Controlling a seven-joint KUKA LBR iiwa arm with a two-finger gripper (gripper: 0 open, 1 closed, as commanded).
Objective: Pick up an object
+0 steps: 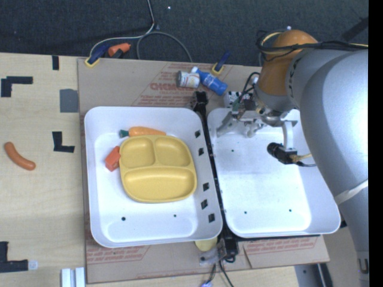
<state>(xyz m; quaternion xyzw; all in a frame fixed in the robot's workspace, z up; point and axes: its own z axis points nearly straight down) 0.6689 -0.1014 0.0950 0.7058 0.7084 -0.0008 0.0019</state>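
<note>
yellow tray point(158, 167) in left bin point(99, 124), carrot point(146, 131)

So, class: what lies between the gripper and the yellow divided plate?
In the camera view, the two bins' touching rims lie between the gripper and the yellow plate, plus bare white bin floor.

A yellow divided plate point(158, 167) is sitting mid-frame in the left white bin point(105, 220), orange carrots point(146, 131) showing at its upper left edge — an orange sausage point(19, 156) lying far left on pale wood, a blue-and-white bottle point(202, 79) lying at upper centre on brown cardboard.
</note>
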